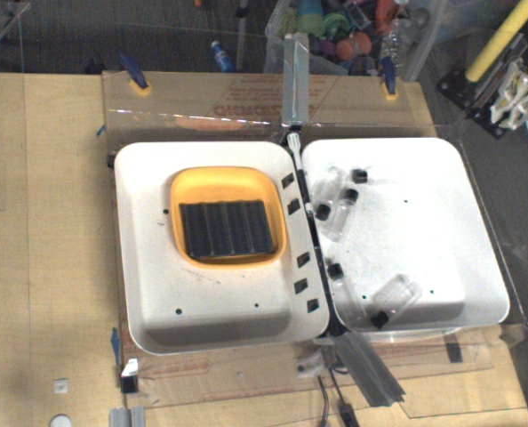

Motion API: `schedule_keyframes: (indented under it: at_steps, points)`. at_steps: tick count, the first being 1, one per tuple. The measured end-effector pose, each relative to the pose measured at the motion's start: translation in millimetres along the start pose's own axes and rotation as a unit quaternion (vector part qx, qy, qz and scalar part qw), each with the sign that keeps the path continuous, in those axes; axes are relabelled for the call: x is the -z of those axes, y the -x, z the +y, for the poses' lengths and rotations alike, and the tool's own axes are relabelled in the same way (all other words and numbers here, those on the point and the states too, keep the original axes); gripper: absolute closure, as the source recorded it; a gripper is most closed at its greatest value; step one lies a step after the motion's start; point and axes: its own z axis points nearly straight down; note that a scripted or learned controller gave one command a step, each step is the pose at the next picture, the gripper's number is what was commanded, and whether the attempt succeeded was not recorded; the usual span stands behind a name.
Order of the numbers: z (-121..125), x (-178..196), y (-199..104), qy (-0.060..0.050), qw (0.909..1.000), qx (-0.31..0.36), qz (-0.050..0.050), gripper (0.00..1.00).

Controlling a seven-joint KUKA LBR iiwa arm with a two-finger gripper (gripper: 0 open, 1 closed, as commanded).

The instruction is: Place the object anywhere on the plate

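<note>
Left bin (pixel 140 238): orange plate (pixel 228 185) sits upper centre, with a dark ribbed block (pixel 227 227) covering most of its face. Bare plate shows as a strip along the top edge and thin margins at the sides. White floor lies open below the plate and down the left side.

Divider (pixel 304 229) between the bins runs top to bottom mid-frame, studded with small black tabs.

Right bin (pixel 442 229): clear bottles with black caps (pixel 340 198) cluster at upper left, close to the divider; another clear bottle (pixel 390 296) lies lower centre. The right half of the floor is open.

Metal post (pixel 295 78) stands above the divider at top centre.
</note>
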Motion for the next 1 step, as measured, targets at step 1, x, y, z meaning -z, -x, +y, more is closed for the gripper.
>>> schedule_keyframes:
  at_steps: [1]
  points:
    - [0.2,19.4,0.4,0.000,0.9931,0.117,0.000,1.00]
